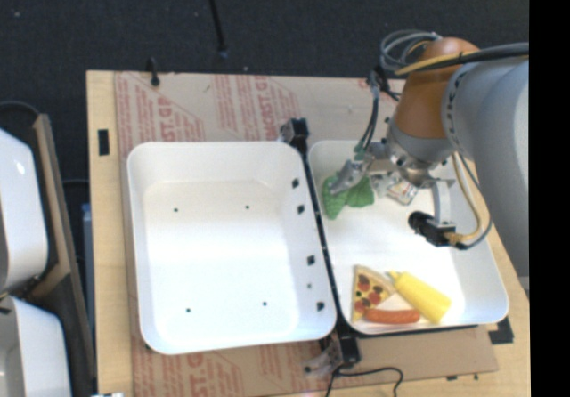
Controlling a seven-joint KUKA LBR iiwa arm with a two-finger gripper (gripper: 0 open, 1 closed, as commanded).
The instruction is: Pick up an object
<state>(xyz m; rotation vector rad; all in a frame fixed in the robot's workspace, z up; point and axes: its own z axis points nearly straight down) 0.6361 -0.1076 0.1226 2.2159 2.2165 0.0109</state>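
My gripper [349,180] hangs over the back left part of the right bin [472,271], reaching in from the right. A green soft object [347,198] lies right under and beside its fingertips; I cannot tell whether it is held or just touched. At the bin's front sit a pizza slice toy [368,289], a yellow corn-like piece [422,295] and a red-orange sausage [388,317], all apart from the gripper.
The left bin [151,208] stands beside the right one, with a black divider strip [312,226] between them. A black cable end [435,230] dangles from the wrist over the right bin. The bench edge runs close in front.
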